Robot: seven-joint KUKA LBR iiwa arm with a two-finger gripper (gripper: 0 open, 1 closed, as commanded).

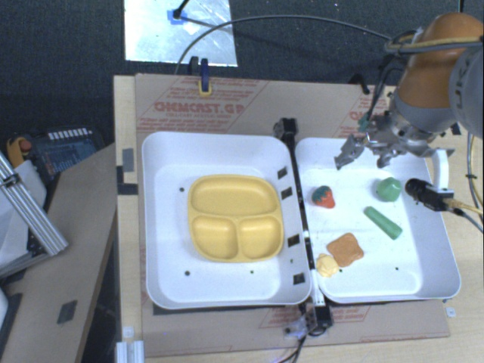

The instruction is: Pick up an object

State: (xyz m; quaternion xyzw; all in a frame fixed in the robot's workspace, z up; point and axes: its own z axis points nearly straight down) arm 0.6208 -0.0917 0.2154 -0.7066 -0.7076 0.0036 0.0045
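The gripper (368, 153) hangs over the far part of the right bin (423, 282), its dark metal fingers (348, 154) spread apart with nothing between them. Nearest to them, just below the left fingertip, lies a small rounded strawberry-like piece (324, 197) — red with a green cap, smooth and plastic-looking. Below the right side of the fingers sits a round green lump (389, 189), matte and slightly squat, and beyond it a green stick (383, 222) with blunt ends, lying at a slant. Farther from the fingers, toward the near rim, a flat orange-brown slab (346, 249) shaped like toast rests touching a pale yellow blob (327, 265). All five lie loose on the glossy white floor of the bin, none touching the fingers.

Well to the left of the fingers, the left bin (162, 203) holds a yellow tray (235, 216) — moulded plastic with rounded corners and three shallow compartments. Both bins sit on a brown cardboard sheet (227, 100) with red lettering.
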